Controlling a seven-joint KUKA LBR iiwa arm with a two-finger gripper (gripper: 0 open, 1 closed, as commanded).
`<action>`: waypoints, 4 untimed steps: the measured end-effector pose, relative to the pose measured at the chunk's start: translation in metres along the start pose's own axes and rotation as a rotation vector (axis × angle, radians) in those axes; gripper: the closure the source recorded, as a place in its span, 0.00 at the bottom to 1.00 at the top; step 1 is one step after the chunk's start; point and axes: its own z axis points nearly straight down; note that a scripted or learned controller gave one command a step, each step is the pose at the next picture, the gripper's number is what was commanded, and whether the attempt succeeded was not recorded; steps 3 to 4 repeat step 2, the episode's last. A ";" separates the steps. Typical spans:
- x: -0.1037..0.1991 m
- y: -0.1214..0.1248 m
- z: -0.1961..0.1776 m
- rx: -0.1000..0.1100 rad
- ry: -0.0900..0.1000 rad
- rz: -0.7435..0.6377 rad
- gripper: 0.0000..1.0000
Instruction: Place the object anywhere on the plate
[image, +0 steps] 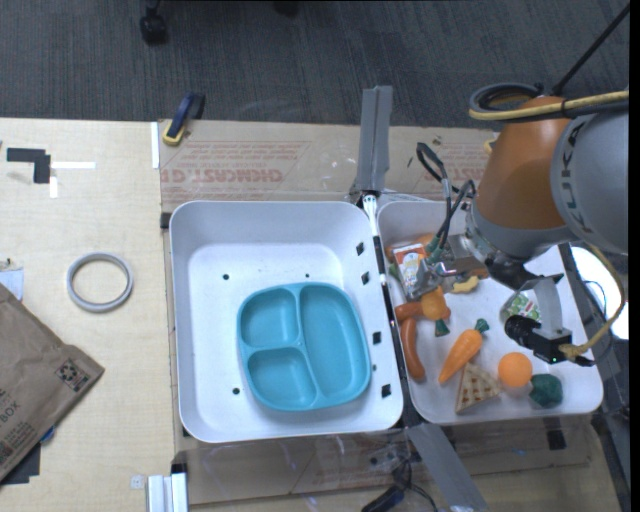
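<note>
Over the right bin (590, 395), near its upper left corner, the gripper (437, 268) is reaching down among the toy foods; whether it is gripping anything cannot be told. Just below it an orange piece (434, 305) is lying beside a red sausage (410, 343). Farther out, a carrot (461, 355), a waffle wedge (477, 388), an orange ball (515, 370) and a green piece (546, 390) are resting. Across the divider, the blue plate (303, 345) is sitting in the left bin (200, 300).
</note>
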 end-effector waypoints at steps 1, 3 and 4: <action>0.089 -0.024 0.000 0.003 0.000 0.101 1.00; 0.089 -0.024 0.000 0.002 0.000 0.101 0.00; 0.089 -0.024 0.000 0.002 0.000 0.101 0.00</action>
